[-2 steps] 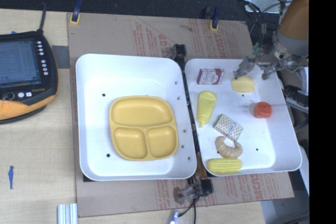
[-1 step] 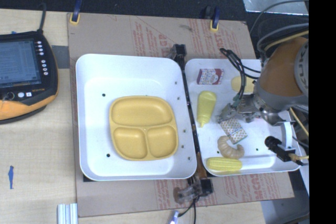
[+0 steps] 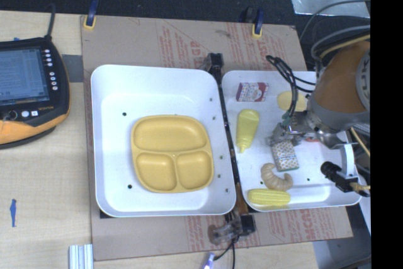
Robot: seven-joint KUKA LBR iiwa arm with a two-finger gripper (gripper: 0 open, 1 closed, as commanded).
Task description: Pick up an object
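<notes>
We've got two white bins: the left bin (image 3: 107, 135) holds one yellow divided plate (image 3: 171, 152), and the right bin (image 3: 315, 195) holds the gripper (image 3: 284, 135) low over one checkered packet (image 3: 285, 155) near its middle; we can't tell how its jaws stand. That packet looks light, flat and a bit crinkly, so we'd pinch it across its short edges. Around it we count one squeeze bottle (image 3: 246, 128), one corn cob (image 3: 269, 198), one croissant (image 3: 276, 177) and one red carton (image 3: 251, 92).
</notes>
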